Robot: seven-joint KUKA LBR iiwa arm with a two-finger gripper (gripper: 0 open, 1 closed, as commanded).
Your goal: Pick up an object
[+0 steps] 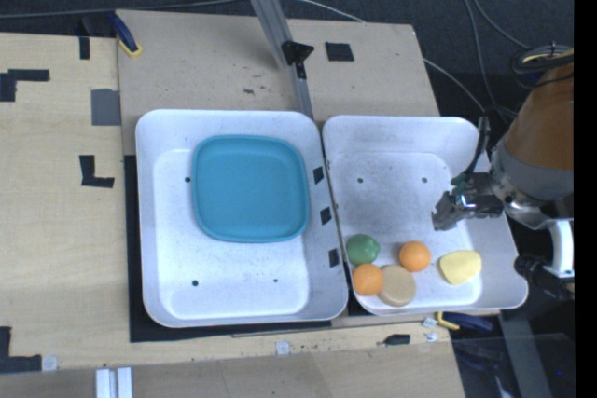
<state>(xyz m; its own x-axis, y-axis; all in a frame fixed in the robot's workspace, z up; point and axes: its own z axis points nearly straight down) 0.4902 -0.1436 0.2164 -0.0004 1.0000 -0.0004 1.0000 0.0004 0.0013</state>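
Two shallow white plastic bins sit side by side on a tan wooden bench [56,200], meeting near the middle of the frame. The left bin [168,294] holds a square turquoise plastic plate [250,187] with rounded corners, lying flat in its upper half. The right bin [392,144] holds five small items clustered along its lower edge: a green ball [363,249] at the left of the group, an orange ball [367,280] just below it, a round tan disc [397,285] touching that orange ball on its right, a second orange ball [414,255] just above the disc, and a pale yellow rounded lump [460,267] at the right end. The grey arm with its orange band [546,130] comes in from the right edge of the frame, and its dark two-finger gripper [446,215] hangs over the right side of the right bin, above and apart from the cluster, nearest the second orange ball and the yellow lump. Nothing sits between the fingers; whether they are spread or closed I cannot tell from this angle. A grey metal bar [266,0] slants down from the top of the frame toward the seam between the bins.
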